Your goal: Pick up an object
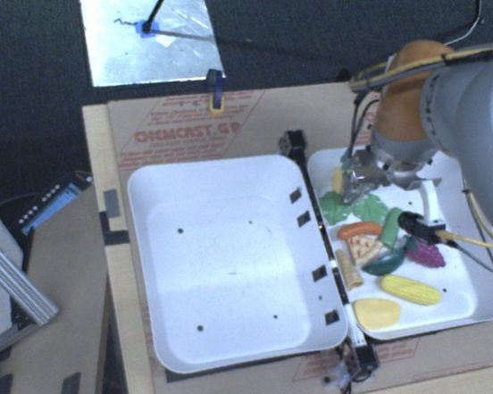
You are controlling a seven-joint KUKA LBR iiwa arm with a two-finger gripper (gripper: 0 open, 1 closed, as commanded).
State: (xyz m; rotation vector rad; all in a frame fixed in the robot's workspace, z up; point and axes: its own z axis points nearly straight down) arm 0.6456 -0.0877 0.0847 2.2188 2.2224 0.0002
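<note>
The right white bin (pixel 489 290) holds several toy foods. Among them are a green leafy piece (pixel 356 208), a pizza slice (pixel 359 232), purple grapes (pixel 426 255), a yellow corn cob (pixel 412 289) and a pale yellow round piece (pixel 378 312). A dark teal piece (pixel 384 263) and a tan stick (pixel 350 268) lie between them. My gripper (pixel 355 177) hangs low over the bin's far left corner, just above the green leafy piece. A small yellowish piece (pixel 339 179) lies right beside it. The wrist hides what is under the gripper.
The left white bin (pixel 150 186) adjoins the right one, with black clips (pixel 312 246) along the shared rim. Both stand on a cardboard sheet (pixel 183 128). The grey arm (pixel 480 125) covers the right bin's far right side. A yellow cable (pixel 468 239) trails over the bin.
</note>
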